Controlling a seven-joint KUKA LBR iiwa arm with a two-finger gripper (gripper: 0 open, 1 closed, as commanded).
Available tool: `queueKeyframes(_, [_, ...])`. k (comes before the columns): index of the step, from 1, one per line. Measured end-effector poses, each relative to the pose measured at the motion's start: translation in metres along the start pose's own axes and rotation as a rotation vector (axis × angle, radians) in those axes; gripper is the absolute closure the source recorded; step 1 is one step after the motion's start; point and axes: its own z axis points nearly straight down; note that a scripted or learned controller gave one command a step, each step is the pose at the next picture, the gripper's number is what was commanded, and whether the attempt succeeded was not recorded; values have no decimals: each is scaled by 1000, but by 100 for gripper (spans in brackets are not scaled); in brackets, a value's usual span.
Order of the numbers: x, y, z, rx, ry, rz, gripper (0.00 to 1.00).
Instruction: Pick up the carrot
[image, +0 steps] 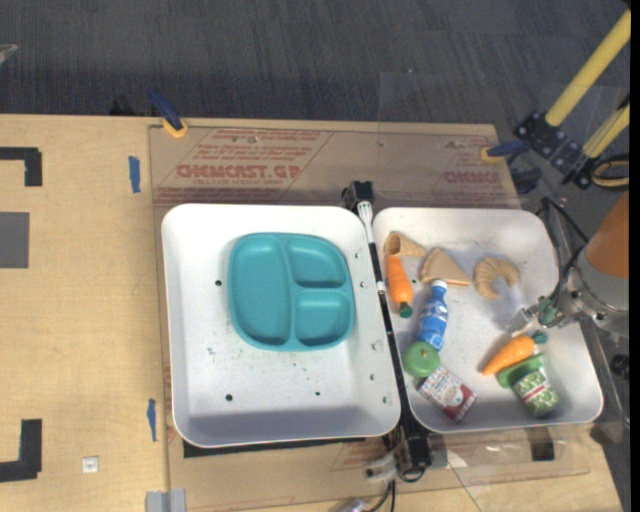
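Two carrots lie in the right bin (560, 250). One carrot (399, 283) sits along the bin's left wall, green end toward the front. The other carrot (510, 353) lies at the front right, tilted, its green top up and to the right. My gripper (536, 316) reaches in from the right edge and hangs just above and behind that carrot's leafy top. The arm's orange band (612, 250) is at the right edge. Nothing is visibly held.
Also in the right bin are a blue bottle (433, 316), a green-capped item (422, 359), a red-and-white packet (448, 392), a green jar (531, 388) touching the front-right carrot, a croissant (495, 275) and a bread wedge (441, 265). A teal divided plate (292, 290) lies in the left bin (200, 380).
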Motion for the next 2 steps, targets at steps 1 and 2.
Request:
queueKeyframes(1, [1, 0, 1, 2, 3, 0, 0])
queueKeyframes(2, [42, -31, 11, 9, -3, 15, 0])
